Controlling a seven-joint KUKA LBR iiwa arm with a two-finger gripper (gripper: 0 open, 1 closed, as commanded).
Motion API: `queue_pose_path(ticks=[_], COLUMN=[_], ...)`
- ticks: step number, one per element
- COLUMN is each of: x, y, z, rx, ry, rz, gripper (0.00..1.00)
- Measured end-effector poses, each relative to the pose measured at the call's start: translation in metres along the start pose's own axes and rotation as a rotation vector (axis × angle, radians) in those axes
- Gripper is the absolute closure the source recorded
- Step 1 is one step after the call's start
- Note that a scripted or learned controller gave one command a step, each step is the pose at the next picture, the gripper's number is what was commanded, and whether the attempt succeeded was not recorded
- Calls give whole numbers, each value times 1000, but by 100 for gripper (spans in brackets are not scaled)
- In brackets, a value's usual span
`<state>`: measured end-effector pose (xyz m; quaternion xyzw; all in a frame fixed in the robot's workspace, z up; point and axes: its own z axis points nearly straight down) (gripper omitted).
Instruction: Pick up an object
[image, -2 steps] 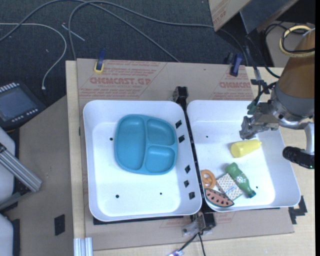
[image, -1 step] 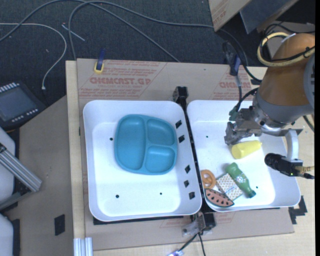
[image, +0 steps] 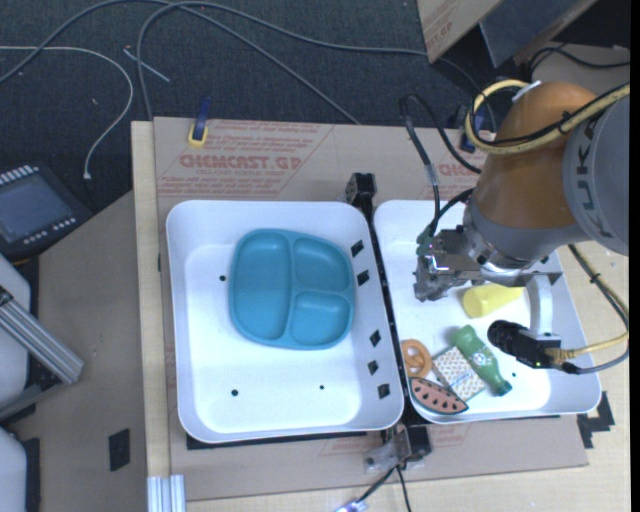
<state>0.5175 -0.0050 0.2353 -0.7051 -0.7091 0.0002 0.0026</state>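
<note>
Watermelon slice (image: 440, 397) lay nearest, by pretzel (image: 414, 355), green bottle (image: 480, 360), yellow cup (image: 492, 298) in right bin (image: 560, 400). Risk: crowded pile, my gripper (image: 432, 283) could nudge cup, miss. Arm reached from right, wrist down. Gripper state: could not tell. Blue plate (image: 290, 288) sat in left bin (image: 200, 380).

Grey arm with orange band, reaching in from the right, gripper (image: 432, 283) pointed downward.

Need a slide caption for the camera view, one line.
KUKA arm's end effector lowered into the right bin beside a yellow object; blue divided plate in the left bin.
</note>
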Motion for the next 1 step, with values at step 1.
queue_pose_path(ticks=[1], x=[53], y=[2], z=[-7], rx=[-4], ry=[-1], rz=[-1], gripper=[100])
